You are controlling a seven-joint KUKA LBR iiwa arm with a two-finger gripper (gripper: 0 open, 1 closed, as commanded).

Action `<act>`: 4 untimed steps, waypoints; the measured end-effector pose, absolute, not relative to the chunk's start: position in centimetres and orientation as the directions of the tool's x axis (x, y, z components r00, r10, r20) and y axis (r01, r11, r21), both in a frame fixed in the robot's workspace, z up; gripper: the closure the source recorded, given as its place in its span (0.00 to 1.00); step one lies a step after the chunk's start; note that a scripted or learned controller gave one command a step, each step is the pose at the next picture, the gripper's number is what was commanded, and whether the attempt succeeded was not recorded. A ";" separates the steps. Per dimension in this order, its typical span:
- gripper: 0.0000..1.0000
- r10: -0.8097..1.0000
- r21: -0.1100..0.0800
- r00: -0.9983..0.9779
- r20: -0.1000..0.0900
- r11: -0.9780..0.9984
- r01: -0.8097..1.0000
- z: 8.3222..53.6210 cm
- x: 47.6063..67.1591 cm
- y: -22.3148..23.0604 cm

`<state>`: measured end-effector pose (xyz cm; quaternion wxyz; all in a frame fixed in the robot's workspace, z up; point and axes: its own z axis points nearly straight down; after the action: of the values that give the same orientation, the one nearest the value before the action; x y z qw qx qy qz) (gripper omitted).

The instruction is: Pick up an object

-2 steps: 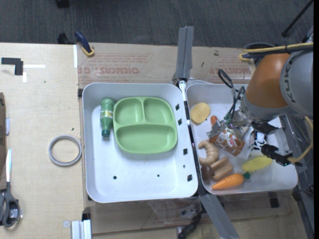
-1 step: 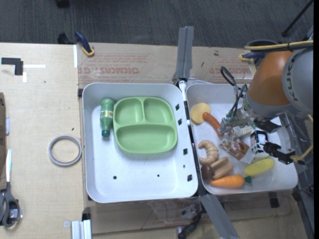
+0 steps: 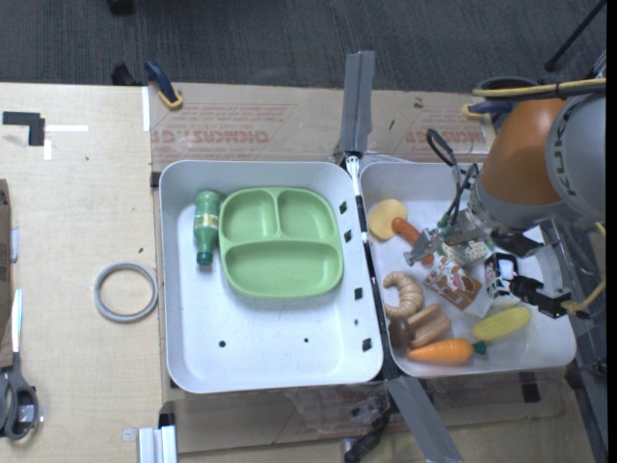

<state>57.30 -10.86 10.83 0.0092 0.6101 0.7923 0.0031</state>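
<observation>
The right bin point(image 3: 410, 177) holds toy foods: a pale yellow round piece point(image 3: 384, 216), a small red-orange piece point(image 3: 406, 231), a croissant point(image 3: 406, 292), brown sausages point(image 3: 425, 324), a carrot point(image 3: 441, 352), a corn cob point(image 3: 501, 323) and a printed snack packet point(image 3: 453, 284). My gripper point(image 3: 431, 249) hangs low in the middle of this bin. It is just right of the red-orange piece and above the upper left edge of the packet. The wrist hides what lies directly under it.
The left bin point(image 3: 260, 379) holds a green divided plate point(image 3: 281, 242) with a green bottle point(image 3: 205, 226) lying along its left side. On the bench to the left lie a grey ring point(image 3: 126, 290) and scissors point(image 3: 14, 394). The arm's cables point(image 3: 525, 292) hang over the right bin's right side.
</observation>
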 end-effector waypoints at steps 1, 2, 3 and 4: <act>0.00 0.966 0.008 -0.259 -0.005 0.259 0.966 9.7 58.9 -10.9; 0.00 0.992 0.011 -0.126 -0.004 0.126 0.992 9.8 61.3 -15.8; 0.00 0.999 0.000 0.041 -0.002 -0.041 0.999 20.6 60.9 -18.3; 0.00 0.998 0.017 0.055 -0.002 -0.055 0.998 10.1 61.7 -14.1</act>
<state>61.74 -14.08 10.07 0.0068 0.7262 0.6875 0.0051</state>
